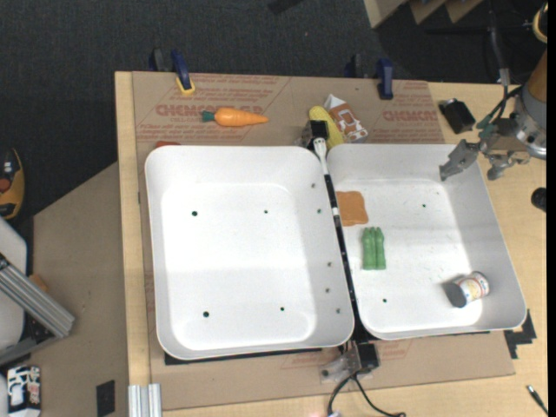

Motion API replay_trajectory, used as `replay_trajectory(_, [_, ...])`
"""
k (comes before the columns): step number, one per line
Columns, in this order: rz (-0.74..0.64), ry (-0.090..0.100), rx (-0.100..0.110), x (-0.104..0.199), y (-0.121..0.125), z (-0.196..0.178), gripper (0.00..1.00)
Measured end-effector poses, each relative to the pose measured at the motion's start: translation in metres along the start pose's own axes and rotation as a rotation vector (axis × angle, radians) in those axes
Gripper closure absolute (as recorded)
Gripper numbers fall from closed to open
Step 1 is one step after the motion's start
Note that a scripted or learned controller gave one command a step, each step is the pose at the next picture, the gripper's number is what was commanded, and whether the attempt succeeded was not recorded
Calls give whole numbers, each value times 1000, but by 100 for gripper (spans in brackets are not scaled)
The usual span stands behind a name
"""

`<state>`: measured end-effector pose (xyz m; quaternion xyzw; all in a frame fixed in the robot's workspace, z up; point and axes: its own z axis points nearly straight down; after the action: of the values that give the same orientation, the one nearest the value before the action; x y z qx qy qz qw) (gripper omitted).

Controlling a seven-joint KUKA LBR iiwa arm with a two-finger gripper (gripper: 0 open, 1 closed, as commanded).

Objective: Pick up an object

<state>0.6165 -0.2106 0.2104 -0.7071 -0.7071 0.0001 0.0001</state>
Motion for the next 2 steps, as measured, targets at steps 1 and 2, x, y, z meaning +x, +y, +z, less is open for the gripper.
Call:
replay_trajectory(1, [-1, -2, -4, 0, 1, -11, 100])
replay_trajectory(2, [-11, 2, -13, 102, 17, -96, 100])
